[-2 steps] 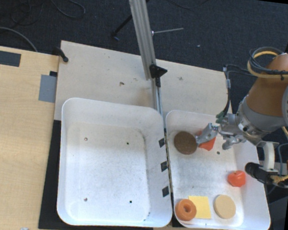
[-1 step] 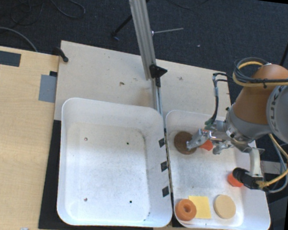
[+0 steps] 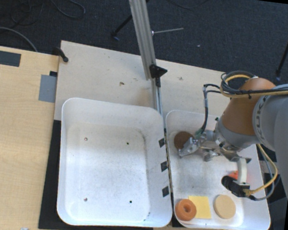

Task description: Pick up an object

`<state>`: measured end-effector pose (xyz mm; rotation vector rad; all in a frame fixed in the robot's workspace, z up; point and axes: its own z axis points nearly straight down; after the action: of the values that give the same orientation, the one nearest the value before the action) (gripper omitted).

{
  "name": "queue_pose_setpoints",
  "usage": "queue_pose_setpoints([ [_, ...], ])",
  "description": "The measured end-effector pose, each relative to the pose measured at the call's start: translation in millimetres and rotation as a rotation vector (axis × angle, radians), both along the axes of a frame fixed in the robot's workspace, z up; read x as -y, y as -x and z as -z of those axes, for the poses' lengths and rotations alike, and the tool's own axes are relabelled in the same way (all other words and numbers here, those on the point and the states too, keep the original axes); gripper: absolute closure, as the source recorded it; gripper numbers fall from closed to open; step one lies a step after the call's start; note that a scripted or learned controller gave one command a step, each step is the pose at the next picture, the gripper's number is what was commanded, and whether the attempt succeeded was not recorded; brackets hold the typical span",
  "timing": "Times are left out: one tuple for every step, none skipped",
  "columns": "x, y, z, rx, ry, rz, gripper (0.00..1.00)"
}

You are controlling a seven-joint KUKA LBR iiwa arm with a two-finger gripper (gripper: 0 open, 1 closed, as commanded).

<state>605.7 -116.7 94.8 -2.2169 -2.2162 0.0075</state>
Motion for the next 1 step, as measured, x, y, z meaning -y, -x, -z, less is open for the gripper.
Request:
queue_pose_setpoints([
  [1.7,-0.7,-13.0,0.004,0.001,0.006,1.00],
])
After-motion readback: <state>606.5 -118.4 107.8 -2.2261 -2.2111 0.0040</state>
